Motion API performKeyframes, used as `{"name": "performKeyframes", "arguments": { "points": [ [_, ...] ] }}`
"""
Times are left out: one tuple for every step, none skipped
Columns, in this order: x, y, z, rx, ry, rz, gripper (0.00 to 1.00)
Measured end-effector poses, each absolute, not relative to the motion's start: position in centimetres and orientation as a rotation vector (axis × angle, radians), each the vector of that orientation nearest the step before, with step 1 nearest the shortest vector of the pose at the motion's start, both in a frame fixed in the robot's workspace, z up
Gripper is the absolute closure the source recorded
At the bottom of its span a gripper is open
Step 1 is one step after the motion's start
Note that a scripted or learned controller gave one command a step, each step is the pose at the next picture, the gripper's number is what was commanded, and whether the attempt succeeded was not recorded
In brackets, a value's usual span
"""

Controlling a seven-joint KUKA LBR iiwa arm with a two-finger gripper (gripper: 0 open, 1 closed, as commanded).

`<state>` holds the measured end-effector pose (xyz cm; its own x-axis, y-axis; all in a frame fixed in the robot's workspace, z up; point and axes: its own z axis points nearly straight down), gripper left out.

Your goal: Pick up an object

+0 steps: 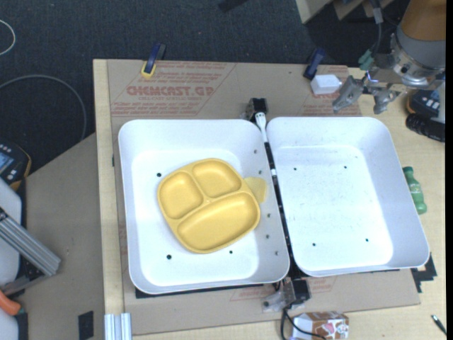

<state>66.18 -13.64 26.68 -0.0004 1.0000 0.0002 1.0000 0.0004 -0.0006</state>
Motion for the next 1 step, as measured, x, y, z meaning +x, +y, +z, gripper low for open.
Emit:
{"name": "performKeyframes", "arguments": {
  "points": [
    [57.78,-6.31,35.92,-2.215,-2.229,-0.007,0.00]
  ]
}}
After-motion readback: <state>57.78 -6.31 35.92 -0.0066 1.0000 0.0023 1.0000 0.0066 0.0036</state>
